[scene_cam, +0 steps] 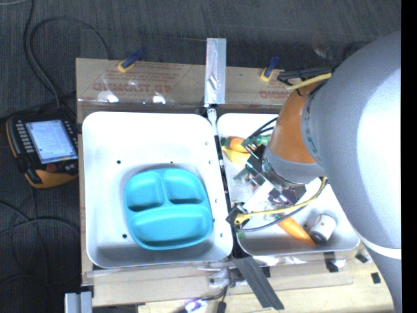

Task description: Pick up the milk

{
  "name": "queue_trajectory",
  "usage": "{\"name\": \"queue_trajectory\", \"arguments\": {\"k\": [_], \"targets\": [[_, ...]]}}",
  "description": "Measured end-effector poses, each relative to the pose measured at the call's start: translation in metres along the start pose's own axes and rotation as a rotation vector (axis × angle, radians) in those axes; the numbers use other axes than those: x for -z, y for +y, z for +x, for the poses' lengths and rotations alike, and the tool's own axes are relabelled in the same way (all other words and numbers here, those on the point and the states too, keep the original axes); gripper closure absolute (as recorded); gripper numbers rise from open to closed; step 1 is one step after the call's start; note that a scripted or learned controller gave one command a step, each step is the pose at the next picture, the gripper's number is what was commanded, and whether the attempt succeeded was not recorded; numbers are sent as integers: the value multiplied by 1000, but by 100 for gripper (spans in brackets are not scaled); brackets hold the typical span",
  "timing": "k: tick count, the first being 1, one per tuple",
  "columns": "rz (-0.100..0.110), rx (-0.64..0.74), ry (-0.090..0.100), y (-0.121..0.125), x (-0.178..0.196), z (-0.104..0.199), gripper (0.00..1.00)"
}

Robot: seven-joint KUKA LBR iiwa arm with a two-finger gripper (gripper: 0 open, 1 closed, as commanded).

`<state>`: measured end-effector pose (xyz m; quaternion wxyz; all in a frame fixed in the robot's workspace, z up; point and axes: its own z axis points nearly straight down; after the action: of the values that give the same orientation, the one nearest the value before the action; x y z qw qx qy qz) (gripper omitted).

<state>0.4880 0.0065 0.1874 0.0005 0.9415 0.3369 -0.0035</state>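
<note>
The arm reaches down into the right bin point(348, 240), and its orange-banded wrist hides much of the bin floor. The gripper point(255, 180) sits low in the left half of that bin, partly hidden under the wrist and its cables. A small white cylinder with a grey end point(322, 226), which may be the milk, lies on its side at the bin's front right. It is to the right of the gripper and apart from it. An orange carrot-like piece point(293, 230) lies just left of the cylinder.
A yellow and orange toy food point(234, 146) lies at the back left of the right bin with something green beside it. A blue divided plate point(168, 206) rests in the left bin point(104, 175). The divider wall point(219, 168) runs right beside the gripper.
</note>
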Motion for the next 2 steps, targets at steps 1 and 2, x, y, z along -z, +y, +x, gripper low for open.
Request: {"name": "queue_trajectory", "arguments": {"k": [1, 2], "targets": [[-2, -91, 2, 36, 143, -21, 0], [-1, -278, 1, 119, 152, -18, 0]]}}
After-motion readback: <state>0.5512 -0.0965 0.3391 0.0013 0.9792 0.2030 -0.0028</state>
